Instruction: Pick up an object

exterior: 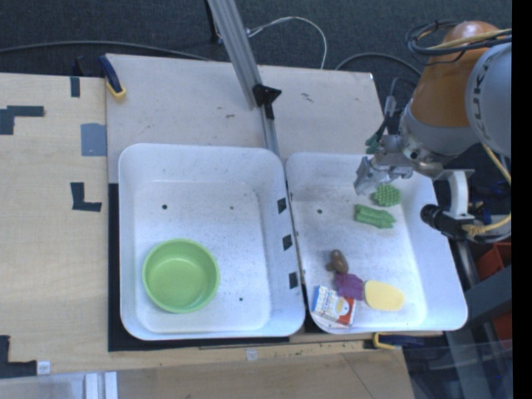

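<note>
Two shallow white bins sit side by side, both smooth plastic speckled with dark flecks: the left bin (204, 160) and the right bin (432, 293). One grey arm (465, 98) with an orange band reaches in from the right, bent down over the right bin's far corner. The left bin holds one round green bowl (180, 275), glossy and hollow, near its front left corner. The right bin holds six small things: a flat white and red carton (333, 307) at the front edge, an oval yellow piece (384, 295) beside it, a purple lump (350, 286) between them, a brown knobbly piece (338, 261) just behind, an elongated green toy (374, 217) mid-bin, and a round ridged green piece (386, 195) (bumpy surface). The gripper (371, 175) hangs just beside that ridged piece; whether it is open or closed cannot be told.
</note>
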`<state>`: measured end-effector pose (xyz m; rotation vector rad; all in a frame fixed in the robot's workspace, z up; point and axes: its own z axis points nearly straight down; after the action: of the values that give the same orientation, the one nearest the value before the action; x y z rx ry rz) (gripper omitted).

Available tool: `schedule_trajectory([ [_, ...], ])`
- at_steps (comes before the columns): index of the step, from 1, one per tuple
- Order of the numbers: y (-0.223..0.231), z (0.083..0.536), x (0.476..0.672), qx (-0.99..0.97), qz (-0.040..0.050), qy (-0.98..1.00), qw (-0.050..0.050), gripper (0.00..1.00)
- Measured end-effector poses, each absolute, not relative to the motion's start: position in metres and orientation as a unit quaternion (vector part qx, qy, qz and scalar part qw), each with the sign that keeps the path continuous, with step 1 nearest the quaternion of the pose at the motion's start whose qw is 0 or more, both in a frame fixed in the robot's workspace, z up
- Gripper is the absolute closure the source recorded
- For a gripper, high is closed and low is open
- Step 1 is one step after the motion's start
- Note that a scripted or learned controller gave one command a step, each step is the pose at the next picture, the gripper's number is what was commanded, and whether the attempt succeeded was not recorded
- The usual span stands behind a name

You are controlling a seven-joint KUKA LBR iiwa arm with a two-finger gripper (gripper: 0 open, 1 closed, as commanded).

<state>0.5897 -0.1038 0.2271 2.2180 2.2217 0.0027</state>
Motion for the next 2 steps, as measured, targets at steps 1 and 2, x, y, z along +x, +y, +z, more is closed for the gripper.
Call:
schedule_trajectory([
  [1, -0.063, 0.230, 0.571, 0.705, -0.0003, 0.709, -0.001, 1.00],
  [2, -0.019, 0.223, 0.550, 0.705, -0.0012, 0.709, -0.002, 1.00],
])
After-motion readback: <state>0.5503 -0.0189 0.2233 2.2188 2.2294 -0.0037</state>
